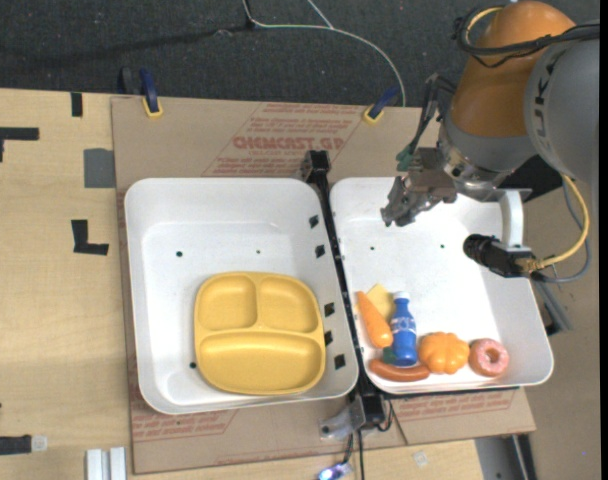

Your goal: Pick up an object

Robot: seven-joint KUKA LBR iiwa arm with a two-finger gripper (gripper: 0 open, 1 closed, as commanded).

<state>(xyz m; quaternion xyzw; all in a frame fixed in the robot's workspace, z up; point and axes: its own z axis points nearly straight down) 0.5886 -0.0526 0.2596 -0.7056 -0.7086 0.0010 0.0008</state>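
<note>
Blue bottle [403, 331] lies in the right bin [439, 233], long axis running front to back, white cap toward the far wall, white label mid-body. A carrot [374, 318] lies just left of the bottle, touching it; a sausage [398, 371] lies at its base; a small pumpkin [444, 351] and pink donut [488, 356] sit to its right, along the bin's near wall. Bare bin floor lies beyond the bottle toward the far wall. Claw [408, 204] hangs over that far stretch, well apart from the bottle; cannot tell its spread. Yellow tray [259, 331] in the left bin [164, 218].
</note>
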